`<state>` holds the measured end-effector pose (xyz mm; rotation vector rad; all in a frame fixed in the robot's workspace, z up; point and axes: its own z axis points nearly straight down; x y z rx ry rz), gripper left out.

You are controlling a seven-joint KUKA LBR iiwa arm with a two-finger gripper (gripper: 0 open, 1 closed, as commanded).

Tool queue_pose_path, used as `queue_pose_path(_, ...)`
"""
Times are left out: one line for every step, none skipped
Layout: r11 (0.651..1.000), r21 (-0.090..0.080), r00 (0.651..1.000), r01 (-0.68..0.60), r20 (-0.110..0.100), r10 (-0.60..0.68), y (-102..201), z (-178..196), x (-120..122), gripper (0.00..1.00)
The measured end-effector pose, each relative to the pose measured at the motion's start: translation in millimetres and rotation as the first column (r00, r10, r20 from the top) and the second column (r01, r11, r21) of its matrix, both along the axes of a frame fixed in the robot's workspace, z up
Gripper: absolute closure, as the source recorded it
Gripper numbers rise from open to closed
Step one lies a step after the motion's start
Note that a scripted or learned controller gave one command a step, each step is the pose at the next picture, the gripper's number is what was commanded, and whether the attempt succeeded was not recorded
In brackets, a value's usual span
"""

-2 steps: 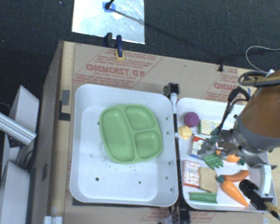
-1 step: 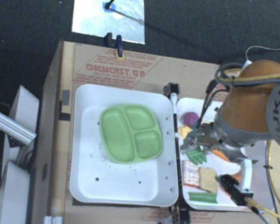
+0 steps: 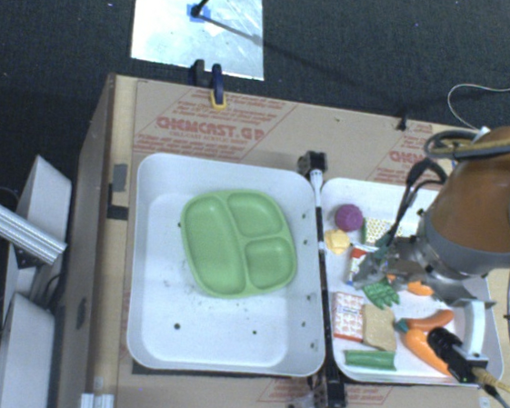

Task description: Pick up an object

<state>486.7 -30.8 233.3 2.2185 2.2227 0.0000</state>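
Note:
The right bin (image 3: 422, 197) holds several toy foods. A purple ball (image 3: 349, 217) and a yellow block (image 3: 337, 242) lie at its far left. A green leafy piece (image 3: 382, 293), a bread slice (image 3: 378, 327), a red and white packet (image 3: 347, 314) and a green stick (image 3: 369, 358) lie nearer the front. Two orange carrots (image 3: 422, 344) rest at the front right. My gripper (image 3: 369, 266) hangs low in the bin's middle, just above the leafy piece, and the bulky arm hides what lies behind it.
The left bin (image 3: 143, 259) bears a green divided plate (image 3: 240, 242). A raised rim (image 3: 319, 252) separates the two bins. Cables loop above the arm at the right. A black clamp (image 3: 213, 77) sits at the bench's far edge.

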Motion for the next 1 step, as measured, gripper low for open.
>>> queue_pose_path(1.000, 0.000, 1.000, 0.001, 0.000, -0.001, -18.9, 3.9, 1.1, 1.00)
